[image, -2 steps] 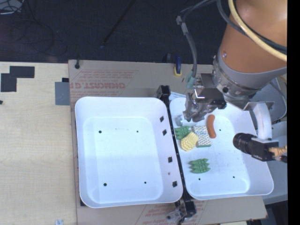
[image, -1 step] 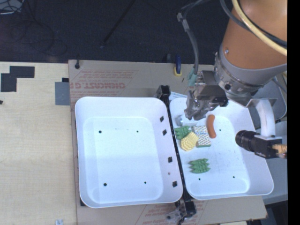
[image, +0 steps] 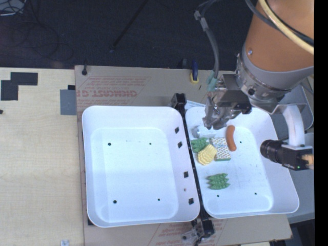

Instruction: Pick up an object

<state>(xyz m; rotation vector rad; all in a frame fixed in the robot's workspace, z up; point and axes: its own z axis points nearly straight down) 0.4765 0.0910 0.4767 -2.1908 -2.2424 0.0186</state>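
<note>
- A cluster of small items lies at the far left of the right bin [image: 277, 199]: a yellow piece [image: 206, 155], a green leafy piece [image: 199, 144], a patterned square [image: 222, 149] and an orange sausage [image: 231, 138].
- A green pea pod [image: 218, 181] lies apart, nearer.
- The gripper [image: 215, 118] hangs just above the cluster; its grip cannot be made out.
- The arm [image: 279, 40] is cut off at the top right.
</note>
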